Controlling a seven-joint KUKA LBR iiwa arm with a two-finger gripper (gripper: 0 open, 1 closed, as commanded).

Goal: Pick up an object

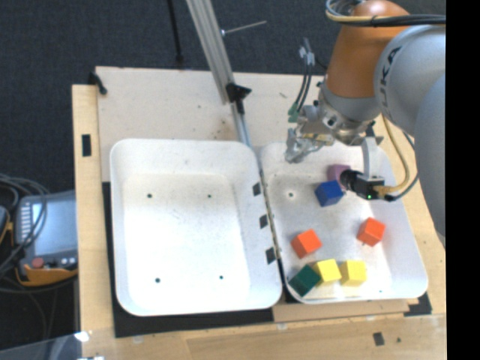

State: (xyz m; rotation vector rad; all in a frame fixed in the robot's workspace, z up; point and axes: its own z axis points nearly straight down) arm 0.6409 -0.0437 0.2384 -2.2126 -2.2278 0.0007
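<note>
Dark carpet surrounds my wooden bench (172,96), which carries two shallow white bins side by side, the left bin (187,223) bare white and the right bin (390,265) holding the blocks. From my seat I see the gripper (300,147) hanging over the far left corner of the right bin with nothing between its fingers, though I cannot tell whether they are apart or together. A blue block (328,193) sits near the gripper, two orange blocks (306,242) (370,232) lie further forward, and a green block (305,279) touches the first of two yellow blocks (328,270) (354,271) along the near edge.
</note>
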